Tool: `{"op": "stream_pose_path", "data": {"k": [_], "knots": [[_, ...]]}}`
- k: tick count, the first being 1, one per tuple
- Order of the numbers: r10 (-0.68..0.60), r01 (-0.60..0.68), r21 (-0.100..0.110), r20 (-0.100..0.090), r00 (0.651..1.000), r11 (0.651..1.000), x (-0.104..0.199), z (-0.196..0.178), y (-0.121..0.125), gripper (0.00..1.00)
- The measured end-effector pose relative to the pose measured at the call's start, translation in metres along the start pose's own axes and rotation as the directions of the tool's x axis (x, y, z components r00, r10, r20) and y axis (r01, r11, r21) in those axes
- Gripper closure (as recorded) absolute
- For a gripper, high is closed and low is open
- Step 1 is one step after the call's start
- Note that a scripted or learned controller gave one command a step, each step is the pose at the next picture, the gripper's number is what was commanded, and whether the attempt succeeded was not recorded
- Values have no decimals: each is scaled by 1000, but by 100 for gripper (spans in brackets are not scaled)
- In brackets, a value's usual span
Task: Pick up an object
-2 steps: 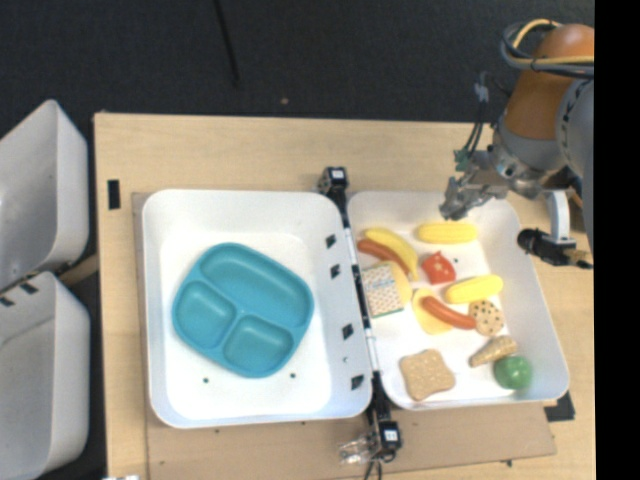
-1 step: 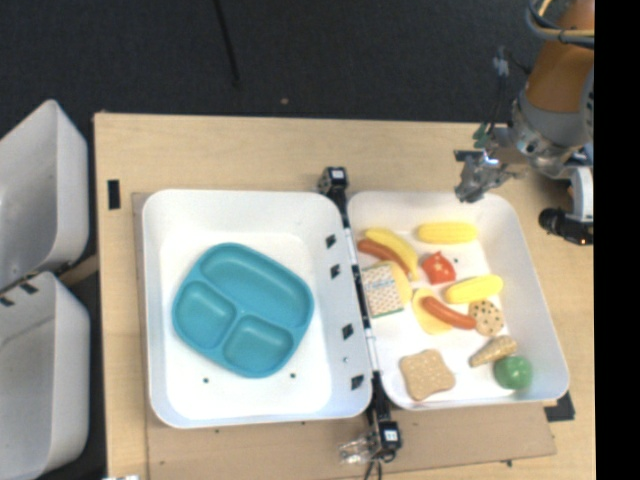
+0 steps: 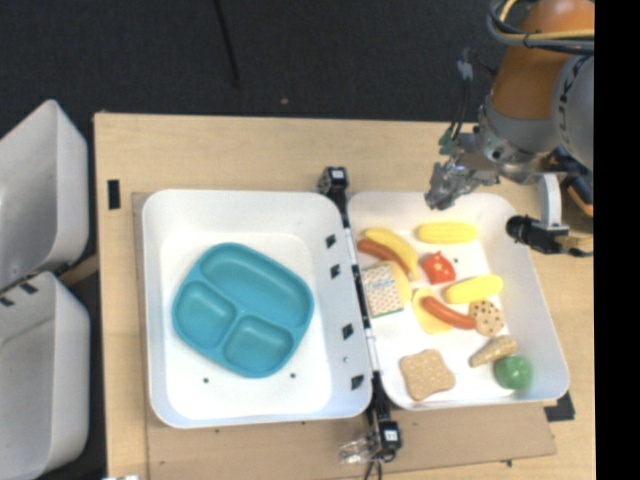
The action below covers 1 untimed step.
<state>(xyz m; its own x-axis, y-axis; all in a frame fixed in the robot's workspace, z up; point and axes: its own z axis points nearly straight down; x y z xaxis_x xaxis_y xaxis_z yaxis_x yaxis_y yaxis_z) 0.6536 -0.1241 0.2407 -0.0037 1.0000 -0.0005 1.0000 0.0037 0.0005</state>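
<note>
Fingers [image 3: 443, 194]: seen at the upper edge of the right bin [image 3: 535, 298], pointing down; whether they are apart or together cannot be told at this size. Nothing is seen between them.

Nearest items: a yellow lemon-like piece [image 3: 447, 232] just below the fingers; a banana [image 3: 392, 248] to its left; a small red piece [image 3: 437, 267] between them.

Further items in the same bin: a patterned cracker square [image 3: 381, 290], a second yellow piece [image 3: 474, 288], a sausage [image 3: 448, 313], a spotted cookie [image 3: 487, 317], a toast slice [image 3: 427, 375], a tan wedge [image 3: 493, 350], a green ball [image 3: 513, 371].

Left bin [image 3: 160, 368]: a teal divided plate [image 3: 242, 308] is held, well apart from the arm.

Surface [image 3: 120, 158]: both bins are carried side by side.

Step in hand, as judged: approach, with no object yet taken. The next move is judged to call for a descent onto one item, probably the yellow piece nearest, with the fingers set astride it and clear of the bin wall.
</note>
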Motion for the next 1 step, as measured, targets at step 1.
{"op": "stream_pose_path", "data": {"k": [1], "knots": [[-2,2,0,-2,1000,1000,55,-10,-5,100]]}}
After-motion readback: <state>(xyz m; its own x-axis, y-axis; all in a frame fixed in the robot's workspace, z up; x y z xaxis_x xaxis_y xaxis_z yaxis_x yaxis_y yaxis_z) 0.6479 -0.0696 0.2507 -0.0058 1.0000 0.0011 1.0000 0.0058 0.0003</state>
